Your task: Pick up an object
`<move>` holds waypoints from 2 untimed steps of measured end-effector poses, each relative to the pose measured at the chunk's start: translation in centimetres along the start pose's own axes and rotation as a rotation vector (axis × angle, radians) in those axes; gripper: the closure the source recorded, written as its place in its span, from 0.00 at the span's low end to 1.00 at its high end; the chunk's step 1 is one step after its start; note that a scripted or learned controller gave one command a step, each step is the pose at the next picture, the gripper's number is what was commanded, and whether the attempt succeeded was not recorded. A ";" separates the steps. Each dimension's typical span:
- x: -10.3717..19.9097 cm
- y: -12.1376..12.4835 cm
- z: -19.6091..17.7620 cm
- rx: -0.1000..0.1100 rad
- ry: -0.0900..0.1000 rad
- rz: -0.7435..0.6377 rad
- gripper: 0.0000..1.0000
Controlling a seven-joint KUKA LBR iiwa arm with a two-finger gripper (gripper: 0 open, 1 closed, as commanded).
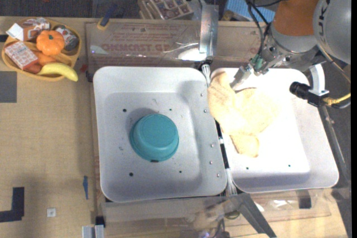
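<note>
A pale yellow cloth point(242, 111) lies crumpled in the right bin point(312, 170), spread from that bin's back-left corner toward its middle, with one lobe reaching toward the front and its left edge riding up on the rim next to the left bin point(111, 175). It is the likeliest thing for this pick, since the gripper point(241, 77) sits at its back edge, close to the bin's back-left corner, with the grey arm and its orange band rising behind toward the back-right. How the gripper stands cannot be told: the tips are small and blurred against the bright bin floor, and nothing shows the cloth caught in them. In the left bin a teal bowl point(155, 137) rests upside down near the middle, well apart from the arm. Beyond the bins, at the bench's back-left corner, a dish of toy fruit point(42, 48) holds a banana and a small pumpkin. The risk here, as I judge it, is a thin pinch: limp cloth taken at its very edge may slip free on lifting, or the tips may close on the bin floor or rim. A fold draped over the rim could also drag and pull loose.
</note>
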State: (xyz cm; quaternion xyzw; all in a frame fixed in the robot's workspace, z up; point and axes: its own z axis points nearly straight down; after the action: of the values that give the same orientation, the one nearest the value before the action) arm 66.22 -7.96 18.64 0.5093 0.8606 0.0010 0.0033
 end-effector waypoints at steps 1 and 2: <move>-5.1 -2.3 9.8 0.006 0.008 0.064 0.00; -5.3 -2.0 8.4 -0.004 -0.002 0.063 1.00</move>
State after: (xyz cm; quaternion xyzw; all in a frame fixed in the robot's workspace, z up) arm 67.06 -13.54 10.23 0.5359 0.8442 0.0021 0.0052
